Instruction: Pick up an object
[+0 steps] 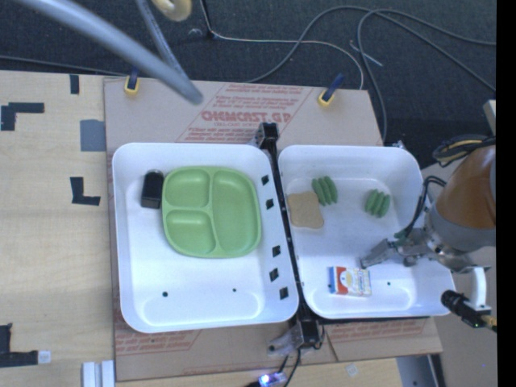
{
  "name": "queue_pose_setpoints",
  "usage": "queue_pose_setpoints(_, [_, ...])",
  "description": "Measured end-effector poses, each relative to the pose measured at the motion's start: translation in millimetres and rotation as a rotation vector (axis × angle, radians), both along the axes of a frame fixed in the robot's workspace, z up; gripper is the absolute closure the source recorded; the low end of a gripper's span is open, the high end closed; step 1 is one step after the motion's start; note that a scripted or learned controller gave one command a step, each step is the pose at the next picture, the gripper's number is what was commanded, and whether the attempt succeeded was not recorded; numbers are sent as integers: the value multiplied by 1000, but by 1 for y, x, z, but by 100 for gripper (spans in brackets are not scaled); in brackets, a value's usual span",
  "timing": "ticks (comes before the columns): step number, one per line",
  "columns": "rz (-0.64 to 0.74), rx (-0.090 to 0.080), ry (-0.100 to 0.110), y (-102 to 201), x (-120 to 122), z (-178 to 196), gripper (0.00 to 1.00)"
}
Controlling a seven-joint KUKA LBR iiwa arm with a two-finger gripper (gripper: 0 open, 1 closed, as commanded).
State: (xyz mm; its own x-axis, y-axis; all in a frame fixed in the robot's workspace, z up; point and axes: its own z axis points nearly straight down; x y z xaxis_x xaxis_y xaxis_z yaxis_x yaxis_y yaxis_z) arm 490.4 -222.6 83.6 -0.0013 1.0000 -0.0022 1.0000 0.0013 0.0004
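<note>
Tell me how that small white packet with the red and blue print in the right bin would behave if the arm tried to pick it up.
The small white packet lies flat on the floor of the right bin, so it probably offers little edge to pinch. It looks thin, likely light, and may slide when nudged. It should not roll. The pincer sits just to its upper right.

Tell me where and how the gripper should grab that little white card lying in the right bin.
The card lies flat on the bin floor, so probably come straight down and pinch across its shorter width. The gripper sits just to its right.
</note>
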Motion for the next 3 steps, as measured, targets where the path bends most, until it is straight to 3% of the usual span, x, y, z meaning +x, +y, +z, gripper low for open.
queue_pose_setpoints(1, [0, -2, -4, -1, 1, 13, 100])
queue_pose_setpoints(3, [1, 0, -5, 0, 10, 114, 100])
